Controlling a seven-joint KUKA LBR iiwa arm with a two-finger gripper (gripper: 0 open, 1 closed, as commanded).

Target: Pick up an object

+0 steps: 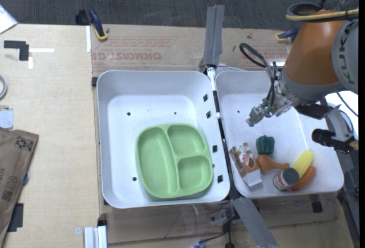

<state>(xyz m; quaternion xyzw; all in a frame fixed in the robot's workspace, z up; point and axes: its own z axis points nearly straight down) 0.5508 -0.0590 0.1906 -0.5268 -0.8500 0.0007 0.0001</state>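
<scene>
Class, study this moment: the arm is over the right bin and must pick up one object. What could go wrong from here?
1. The claw hangs over bare bin floor, apart from the objects, so a straight descent would likely grab nothing.
2. The green pepper, corn cob, carrot, can and small carton crowd the right bin's near corner; a grasp may catch two or knock neighbours aside.
3. The can lies on its side and could roll.
</scene>
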